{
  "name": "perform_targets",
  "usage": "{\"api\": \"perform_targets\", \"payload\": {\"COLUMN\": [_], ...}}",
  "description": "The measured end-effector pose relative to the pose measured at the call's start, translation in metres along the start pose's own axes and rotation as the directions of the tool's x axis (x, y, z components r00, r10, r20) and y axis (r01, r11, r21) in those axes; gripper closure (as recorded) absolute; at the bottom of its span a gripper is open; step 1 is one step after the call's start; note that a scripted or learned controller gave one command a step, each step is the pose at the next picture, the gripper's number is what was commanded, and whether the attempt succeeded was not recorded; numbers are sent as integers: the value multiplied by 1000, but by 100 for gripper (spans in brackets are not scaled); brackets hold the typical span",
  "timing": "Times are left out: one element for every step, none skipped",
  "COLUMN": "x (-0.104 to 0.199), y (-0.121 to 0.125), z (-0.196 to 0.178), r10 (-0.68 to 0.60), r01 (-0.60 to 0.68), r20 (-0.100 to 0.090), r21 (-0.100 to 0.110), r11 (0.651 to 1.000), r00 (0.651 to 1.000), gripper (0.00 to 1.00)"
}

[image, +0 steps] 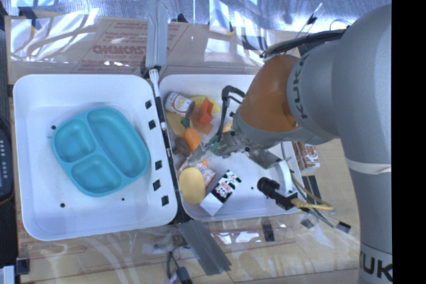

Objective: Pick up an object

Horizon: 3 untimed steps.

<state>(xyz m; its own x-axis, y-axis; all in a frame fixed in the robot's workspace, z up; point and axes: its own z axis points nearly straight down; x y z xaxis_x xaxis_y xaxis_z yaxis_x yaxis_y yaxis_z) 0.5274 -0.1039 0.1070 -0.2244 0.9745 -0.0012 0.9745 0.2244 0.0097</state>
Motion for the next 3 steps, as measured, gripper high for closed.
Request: {"api": "perform_targets", "payload": {"x": [-21, -19, 22], "y": [40, 42, 140], "z": [10, 0, -87], "r10": [17, 12, 146], "r01": [-17, -12, -146], "r20": [0, -1, 0], "r21": [3, 2, 5], "r11": [1000, 1000, 989], "r00": [1000, 1000, 989], "gripper": [0, 100, 100]}}
